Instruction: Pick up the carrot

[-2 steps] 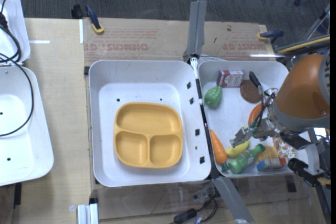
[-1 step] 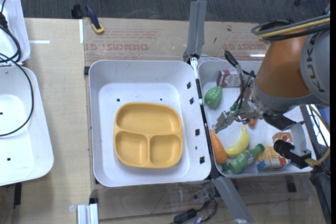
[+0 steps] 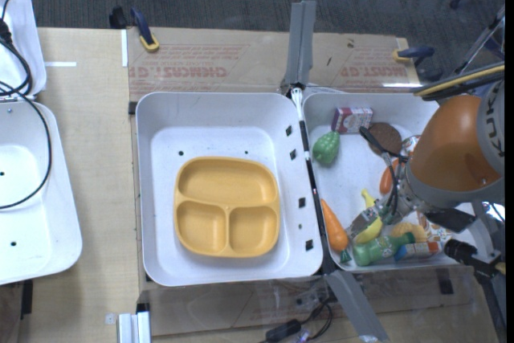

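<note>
Orange carrot [image 3: 334,226] lies against the right bin's [image 3: 345,104] left wall, beside a banana [image 3: 369,229]. We judge it light, stiff and smooth; grip mid-body, across its width. We cannot tell the tool's [image 3: 384,213] state.

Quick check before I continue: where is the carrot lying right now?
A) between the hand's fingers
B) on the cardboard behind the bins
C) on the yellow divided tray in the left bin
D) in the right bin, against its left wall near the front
D. The carrot lies in the right bin along its left wall near the front corner, apart from the yellow tray, which sits in the left bin.
</note>
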You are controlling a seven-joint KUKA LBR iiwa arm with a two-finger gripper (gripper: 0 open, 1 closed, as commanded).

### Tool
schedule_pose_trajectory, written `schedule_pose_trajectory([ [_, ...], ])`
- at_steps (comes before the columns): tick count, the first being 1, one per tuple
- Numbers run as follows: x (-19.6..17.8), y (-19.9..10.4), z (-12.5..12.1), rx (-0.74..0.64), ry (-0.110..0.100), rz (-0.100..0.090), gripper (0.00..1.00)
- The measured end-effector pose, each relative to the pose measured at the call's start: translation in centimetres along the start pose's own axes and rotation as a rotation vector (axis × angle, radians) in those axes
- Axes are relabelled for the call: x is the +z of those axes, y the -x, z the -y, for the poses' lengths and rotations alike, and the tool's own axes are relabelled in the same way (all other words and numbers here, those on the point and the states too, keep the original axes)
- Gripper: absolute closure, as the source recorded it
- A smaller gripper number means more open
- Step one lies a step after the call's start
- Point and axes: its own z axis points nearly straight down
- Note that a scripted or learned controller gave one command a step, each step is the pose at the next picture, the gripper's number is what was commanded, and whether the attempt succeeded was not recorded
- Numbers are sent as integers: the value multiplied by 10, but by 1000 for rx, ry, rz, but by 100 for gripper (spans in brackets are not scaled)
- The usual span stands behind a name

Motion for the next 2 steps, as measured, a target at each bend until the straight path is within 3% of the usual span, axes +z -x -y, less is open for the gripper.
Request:
schedule_pose_trajectory([
  [1, -100, -114, -57, -9, -1, 0, 0],
  [2, -100, -57, -26, -127, -2, -1, 0],
])
